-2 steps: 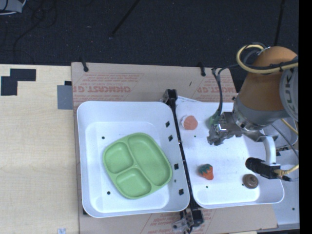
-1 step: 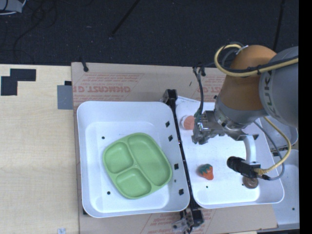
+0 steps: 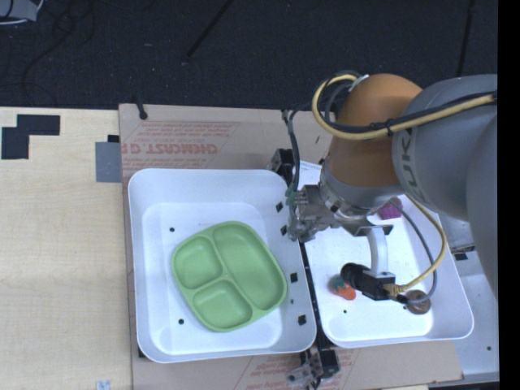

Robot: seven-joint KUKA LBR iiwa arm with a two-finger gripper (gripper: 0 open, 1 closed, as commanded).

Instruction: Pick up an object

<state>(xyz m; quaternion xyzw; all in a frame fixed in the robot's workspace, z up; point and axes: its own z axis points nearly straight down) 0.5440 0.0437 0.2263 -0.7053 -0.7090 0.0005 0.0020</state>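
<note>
Jaws: by the rim between the bins; opening cannot be told.
Objects: orange piece (image 3: pixel 344 289) and purple piece (image 3: pixel 392 210) in the right bin (image 3: pixel 370 325); green plate (image 3: pixel 229 276) in the left bin (image 3: pixel 154 315).
Risk: the rim may be struck, or nothing caught, no piece being judged within reach.
Surface: bins on cardboard (image 3: pixel 203 140) over a pale desk (image 3: pixel 57 242); dark floor (image 3: pixel 203 39) behind.

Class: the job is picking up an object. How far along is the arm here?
Done: nothing visibly lifted; the green plate lies in the left bin, an orange item in the right bin. In hand: the gripper hangs by the bins' shared edge. Left: grasp and lift.
</note>
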